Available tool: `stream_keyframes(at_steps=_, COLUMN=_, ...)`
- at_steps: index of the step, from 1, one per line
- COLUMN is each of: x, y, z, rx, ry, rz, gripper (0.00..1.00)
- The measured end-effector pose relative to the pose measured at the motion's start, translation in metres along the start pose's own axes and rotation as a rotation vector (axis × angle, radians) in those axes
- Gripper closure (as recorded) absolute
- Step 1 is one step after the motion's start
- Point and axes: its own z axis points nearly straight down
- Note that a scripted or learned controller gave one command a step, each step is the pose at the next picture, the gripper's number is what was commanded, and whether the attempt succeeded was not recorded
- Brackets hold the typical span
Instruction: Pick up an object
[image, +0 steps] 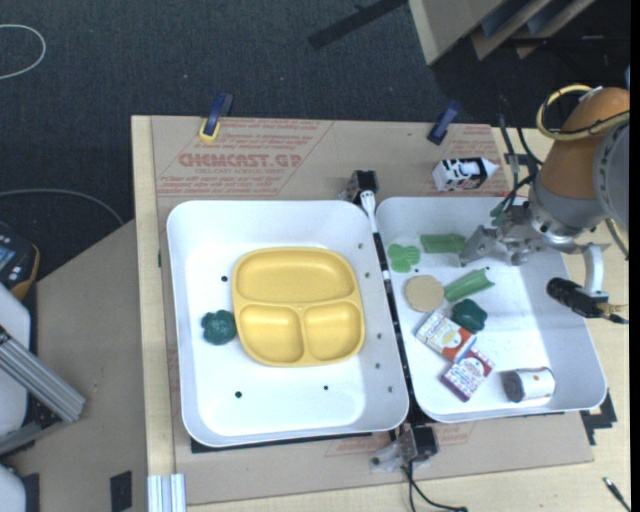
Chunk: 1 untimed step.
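Nearest cam, a small can (527, 384) sits in right bin (590, 350). Gripper (480, 248), grip state unclear, hangs over bin's far side; green stick (467, 286) lies just nearer, long axis slanting left-near to right-far.

yellow tray (297, 303) left bin (190, 300), gripper (487, 247) right bin (575, 345) — toys

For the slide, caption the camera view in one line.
KUKA arm's gripper poised over the right bin of small objects, beside the left bin holding a yellow divided tray.
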Motion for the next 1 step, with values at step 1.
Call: stream_keyframes(at_steps=1, x=-0.0002, y=0.0014, z=-0.0126, rx=-0.005, ry=-0.002, rz=-0.001, gripper=1.0)
